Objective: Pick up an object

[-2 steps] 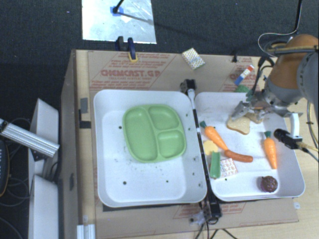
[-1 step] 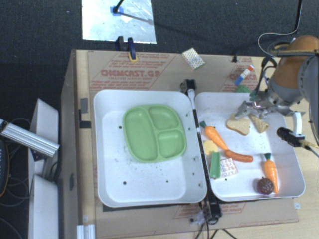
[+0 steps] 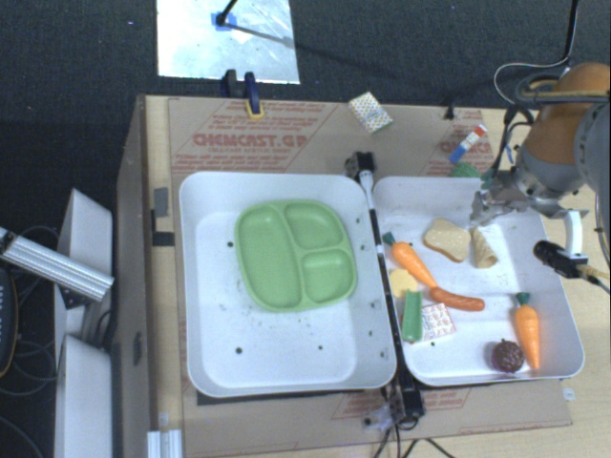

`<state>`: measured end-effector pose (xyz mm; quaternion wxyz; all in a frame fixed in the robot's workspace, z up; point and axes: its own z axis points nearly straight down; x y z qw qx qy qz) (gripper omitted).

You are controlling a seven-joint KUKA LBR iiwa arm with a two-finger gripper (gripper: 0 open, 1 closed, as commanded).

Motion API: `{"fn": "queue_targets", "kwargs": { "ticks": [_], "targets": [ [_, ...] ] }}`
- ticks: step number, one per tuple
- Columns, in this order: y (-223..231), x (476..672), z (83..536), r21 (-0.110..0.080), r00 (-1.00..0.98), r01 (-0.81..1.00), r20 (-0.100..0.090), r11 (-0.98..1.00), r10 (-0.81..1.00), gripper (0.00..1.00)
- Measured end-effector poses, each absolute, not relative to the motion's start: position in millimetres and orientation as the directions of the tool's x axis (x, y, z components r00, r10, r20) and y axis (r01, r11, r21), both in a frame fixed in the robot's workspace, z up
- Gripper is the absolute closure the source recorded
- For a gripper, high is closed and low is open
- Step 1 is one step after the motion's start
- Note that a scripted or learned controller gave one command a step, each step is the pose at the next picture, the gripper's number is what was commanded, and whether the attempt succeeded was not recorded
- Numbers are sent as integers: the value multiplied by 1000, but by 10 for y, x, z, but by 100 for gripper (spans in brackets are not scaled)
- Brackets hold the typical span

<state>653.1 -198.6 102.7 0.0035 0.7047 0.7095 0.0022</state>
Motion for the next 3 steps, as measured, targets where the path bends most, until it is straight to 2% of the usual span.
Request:
{"fn": "queue_targets", "kwargs": {
  "ticks": [1,2,3],
  "targets": [
    [-1986,6530,1026,8,-7,1000,-2,7,1000,0],
    [-1832,6452,883,8,-3,1000,-3,3,1000,0],
    [-1892,6711,877,8,-5,1000,-1,5,1000,0]
  ]
}}
